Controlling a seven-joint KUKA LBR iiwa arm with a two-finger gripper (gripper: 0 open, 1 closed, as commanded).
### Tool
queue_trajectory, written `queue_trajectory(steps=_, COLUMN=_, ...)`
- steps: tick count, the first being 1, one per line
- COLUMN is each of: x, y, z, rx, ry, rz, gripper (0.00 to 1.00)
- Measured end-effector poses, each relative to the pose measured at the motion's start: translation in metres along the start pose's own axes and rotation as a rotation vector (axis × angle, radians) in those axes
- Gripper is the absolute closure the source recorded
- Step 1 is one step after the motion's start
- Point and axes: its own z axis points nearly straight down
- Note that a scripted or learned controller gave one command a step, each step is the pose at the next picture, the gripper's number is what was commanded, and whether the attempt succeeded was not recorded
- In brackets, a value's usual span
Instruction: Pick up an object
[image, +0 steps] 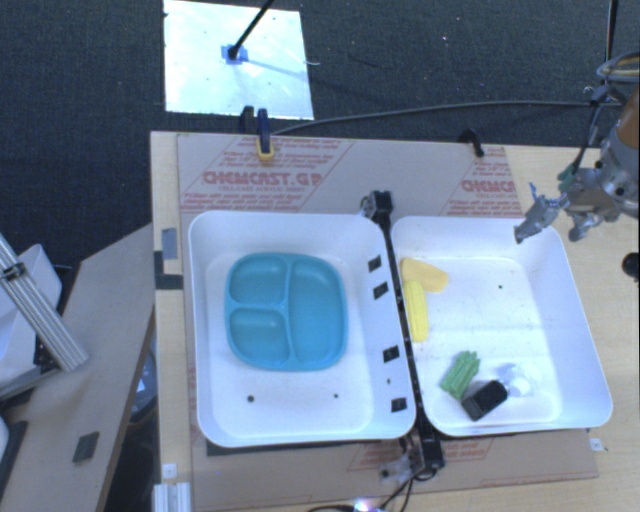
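My gripper (553, 225) hangs above the far right corner of the right bin (560, 300), fingers spread open with nothing between them. In that bin, a yellow piece (424, 273) and a yellow corn cob (416, 310) lie by the left wall. A green toy (460, 374), a black block (485, 399) and a small white object (518, 380) sit near the front edge, well away from the gripper.
The left bin (215, 400) holds a blue divided plate (287, 310). Black clips run along the divider (392, 300) between the bins. A blue and yellow clamp (263, 135) grips the bench's far edge. A cable (420, 108) runs across behind the bins.
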Motion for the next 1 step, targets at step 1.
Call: queue_trajectory(steps=1, x=0.0006, y=0.0020, z=-0.0066, rx=-0.011, ry=-0.002, rz=-0.003, gripper=0.00)
